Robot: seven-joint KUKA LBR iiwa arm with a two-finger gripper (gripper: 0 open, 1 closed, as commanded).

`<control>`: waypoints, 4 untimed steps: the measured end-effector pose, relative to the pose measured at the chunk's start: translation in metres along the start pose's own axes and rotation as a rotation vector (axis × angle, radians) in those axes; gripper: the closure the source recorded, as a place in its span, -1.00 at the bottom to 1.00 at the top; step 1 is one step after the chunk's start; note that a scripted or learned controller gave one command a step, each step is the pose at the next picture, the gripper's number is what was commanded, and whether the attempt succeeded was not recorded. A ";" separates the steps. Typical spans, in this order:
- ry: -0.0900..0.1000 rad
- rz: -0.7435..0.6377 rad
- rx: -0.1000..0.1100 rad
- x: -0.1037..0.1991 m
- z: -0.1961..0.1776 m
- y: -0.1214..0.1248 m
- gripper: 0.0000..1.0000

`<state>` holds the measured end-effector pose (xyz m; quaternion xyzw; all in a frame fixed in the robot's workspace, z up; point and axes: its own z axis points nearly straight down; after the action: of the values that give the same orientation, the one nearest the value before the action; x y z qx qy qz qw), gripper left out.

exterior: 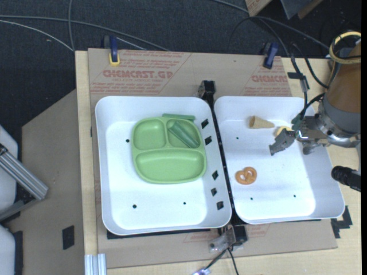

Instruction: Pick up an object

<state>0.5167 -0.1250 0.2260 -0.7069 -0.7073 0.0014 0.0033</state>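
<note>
Camera view, and the grey arm with its orange band [344, 90] reaches over the right shallow white plastic bin [321, 202], that bin being our landmark. The tool [282, 142] hangs over the upper middle of the bin floor, dark fingers pointing away from the arm. How far the fingers stand apart I cannot tell from this angle, and nothing sits visibly between them.

Candidates for the pick: a small tan wedge-shaped piece [261, 122] lies near the bin's far wall, just beyond the tool, and a little orange-brown pretzel-shaped toy [246, 176] rests nearer the bin's front, towards the divider, apart from the tool. Both lie flat on the bin floor, untouched.

In the neighbouring left white bin [114, 211] sits a light green three-compartment plastic plate [166, 165] with a darker green stick-like piece [184, 134] in its far right compartment. All of it rests on the brown board tabletop [143, 67].

My read: this is the approach step, nothing lifted yet. The next move calls for choosing a target, centring over it, then dropping straight down. The wedge looks the closer bet.
</note>
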 end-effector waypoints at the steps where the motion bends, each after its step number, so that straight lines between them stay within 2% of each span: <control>1: 0.001 0.001 0.002 0.000 0.059 -0.009 -1.00; 2: 0.001 0.001 0.001 -0.002 0.122 -0.013 -1.00; 3: -0.001 0.001 -0.006 -0.002 0.107 -0.012 1.00; 4: -0.004 -0.001 -0.012 0.006 0.060 -0.008 1.00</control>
<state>0.5081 -0.1187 0.1663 -0.7064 -0.7078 -0.0017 -0.0023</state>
